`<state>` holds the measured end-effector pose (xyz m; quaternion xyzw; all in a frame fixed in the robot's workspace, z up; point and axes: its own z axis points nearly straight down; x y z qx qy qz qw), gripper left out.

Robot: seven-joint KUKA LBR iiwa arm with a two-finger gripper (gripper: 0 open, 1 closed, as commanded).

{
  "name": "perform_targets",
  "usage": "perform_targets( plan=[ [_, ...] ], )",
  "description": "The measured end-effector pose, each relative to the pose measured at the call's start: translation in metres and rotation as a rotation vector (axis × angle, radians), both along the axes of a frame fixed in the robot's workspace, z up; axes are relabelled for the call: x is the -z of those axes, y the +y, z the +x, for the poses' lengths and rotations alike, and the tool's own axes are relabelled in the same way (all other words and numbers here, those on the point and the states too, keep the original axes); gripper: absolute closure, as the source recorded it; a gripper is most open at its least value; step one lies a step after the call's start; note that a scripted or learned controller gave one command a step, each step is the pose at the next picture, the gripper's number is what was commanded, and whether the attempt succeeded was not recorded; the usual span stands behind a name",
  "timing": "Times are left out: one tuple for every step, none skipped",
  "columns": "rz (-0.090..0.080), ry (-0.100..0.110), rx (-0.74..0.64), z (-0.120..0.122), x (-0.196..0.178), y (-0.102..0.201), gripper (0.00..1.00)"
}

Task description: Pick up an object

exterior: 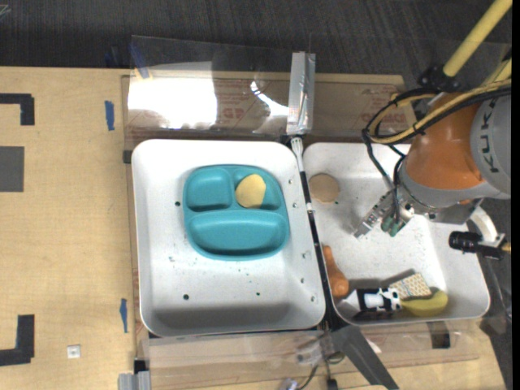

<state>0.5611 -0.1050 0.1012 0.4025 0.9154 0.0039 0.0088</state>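
My gripper (380, 223) hangs over the middle of the right bin (463, 270), its fingers apart and nothing between them. It is open above bare bin floor. A round tan disc (324, 188) lies to its left near the bin's far left corner. Along the near wall lie an orange carrot-like piece (334, 276), a black and white toy (377, 300), a tan waffle-patterned piece (412, 285) and a yellow banana (428, 303). In the left bin (154, 242) sits a teal divided plate (236, 232) with a yellow rounded object (250, 190) in its upper right compartment.
The grey and orange arm (443, 157) with its black cables covers the right bin's far right part. A divider wall (313, 242) separates the two bins. A clear plastic sheet (211, 96) and cardboard lie behind the bins.
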Motion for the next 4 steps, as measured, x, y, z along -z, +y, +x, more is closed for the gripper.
perform_targets(
  plan=[
    [-0.003, 0.008, -0.328, -0.019, -0.087, 0.083, 1.0],
    [-0.003, 0.021, -0.171, -0.061, -0.063, 0.007, 1.0],
    [-0.009, 0.011, -0.668, -0.06, -0.084, 0.026, 1.0],
    [-0.009, 0.012, -0.71, -0.032, -0.084, 0.031, 1.0]
  ],
)
